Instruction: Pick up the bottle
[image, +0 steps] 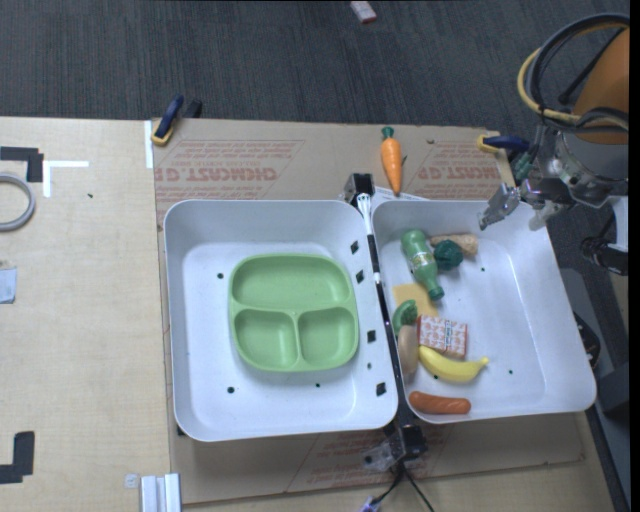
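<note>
On the left, the first bin (190, 300) holds just a green divided plate (295, 313), so there is spare room there but nothing the task needs. Past the shared wall, the second bin (530, 290) carries the clutter: the green bottle (421, 262) lies on its side in the upper left part, neck pointing down toward a yellow piece (409, 297), with a dark green vegetable (447, 254) touching its upper right side. It looks like a small plastic toy, so probably light, stiff and somewhat slick; the wider body near the top seems the best place to take hold, jaws closing across its width, though the vegetable crowds one side. Below lie a printed box (443, 335), a banana (453, 366) and a sausage (439, 404), well clear of the bottle. The right half of this bin is bare, giving open room to come in. The end effector (497, 213) hangs over the bin's upper right rim, fingers seemingly slightly apart and holding nothing.
</note>
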